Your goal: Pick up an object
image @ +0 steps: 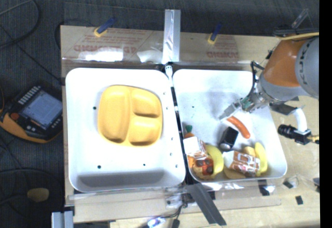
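Observation:
My gripper (pixel 232 111) reaches in from the right and hangs low over the middle of the right bin (pixel 207 84). Its tip is just above the upper end of a small orange-red sausage-shaped piece (pixel 240 126), and I cannot tell whether they touch. A black object (pixel 228 138) lies just below that piece. Along the bin's front wall lie a yellow banana (pixel 216 157), a second banana (pixel 260 155), a wrapped snack (pixel 244 162) and another red and white packet (pixel 197 155).
A yellow divided tray (pixel 129 114) sits in the left bin (pixel 83 170). A metal divider post (pixel 171 35) stands between the bins at the back. The grey arm with its orange band (pixel 284 66) crosses the right bin's right wall.

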`<state>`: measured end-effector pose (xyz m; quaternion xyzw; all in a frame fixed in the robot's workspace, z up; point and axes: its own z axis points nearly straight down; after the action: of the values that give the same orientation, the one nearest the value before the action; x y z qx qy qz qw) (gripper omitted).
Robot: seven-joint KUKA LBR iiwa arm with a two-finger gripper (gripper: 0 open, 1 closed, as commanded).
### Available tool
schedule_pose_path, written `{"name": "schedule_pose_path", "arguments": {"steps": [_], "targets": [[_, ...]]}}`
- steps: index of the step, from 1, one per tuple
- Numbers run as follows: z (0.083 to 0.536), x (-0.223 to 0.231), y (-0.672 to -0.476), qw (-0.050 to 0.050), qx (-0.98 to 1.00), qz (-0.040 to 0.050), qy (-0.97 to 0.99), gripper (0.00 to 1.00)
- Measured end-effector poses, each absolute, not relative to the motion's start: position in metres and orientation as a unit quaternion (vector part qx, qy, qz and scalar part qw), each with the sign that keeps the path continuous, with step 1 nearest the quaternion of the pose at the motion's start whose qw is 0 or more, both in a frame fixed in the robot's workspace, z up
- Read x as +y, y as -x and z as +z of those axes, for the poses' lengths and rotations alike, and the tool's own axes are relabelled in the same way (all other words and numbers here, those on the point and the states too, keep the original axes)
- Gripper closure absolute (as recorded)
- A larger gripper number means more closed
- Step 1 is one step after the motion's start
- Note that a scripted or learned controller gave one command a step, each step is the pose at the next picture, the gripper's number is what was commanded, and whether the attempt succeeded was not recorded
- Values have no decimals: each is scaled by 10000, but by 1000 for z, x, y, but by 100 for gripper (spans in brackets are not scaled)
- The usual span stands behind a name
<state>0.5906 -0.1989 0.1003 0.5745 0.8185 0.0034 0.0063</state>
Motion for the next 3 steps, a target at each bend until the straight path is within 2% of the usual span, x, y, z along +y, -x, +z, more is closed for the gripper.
{"name": "schedule_pose_path", "arguments": {"steps": [1,2,3], "targets": [[131,-172,-618,-4,7704,-7,-6376,0],[89,-204,-602,45,7833,20,-6216,0],[90,-172,-548,55,7835,12,-6214,0]]}}
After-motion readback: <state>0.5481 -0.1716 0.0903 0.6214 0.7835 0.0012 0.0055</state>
